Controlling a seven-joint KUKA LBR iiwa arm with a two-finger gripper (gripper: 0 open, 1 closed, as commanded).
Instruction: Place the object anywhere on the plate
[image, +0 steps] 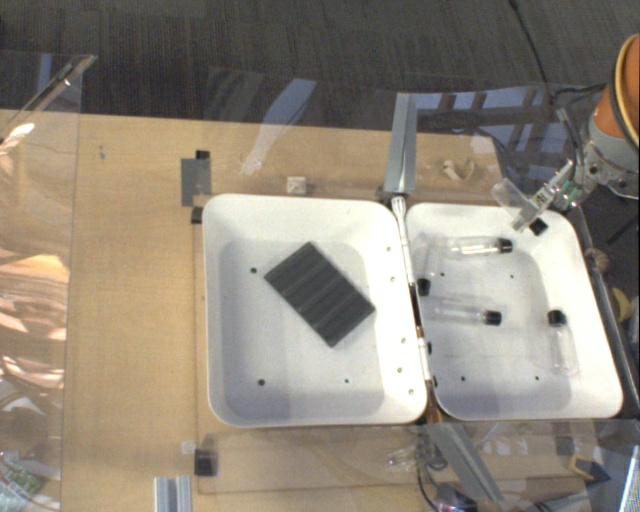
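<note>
A dark grey ribbed plate (319, 293) lies flat and turned at an angle in the middle of the left bin (230, 400). My gripper (537, 207) hangs over the far rim of the right bin (600, 400), reaching in from the upper right. It is shut on a clear vial with a black cap (516, 200), which sits tilted across the fingertips with its cap end pointing down into the bin. The plate is far to the left of the gripper, across the divide between the two bins.
Several more clear, black-capped vials lie in the right bin: one at the back (478, 245), one in the middle (462, 312), one at the right (562, 348). A metal post (401, 150) stands behind the joint between the bins.
</note>
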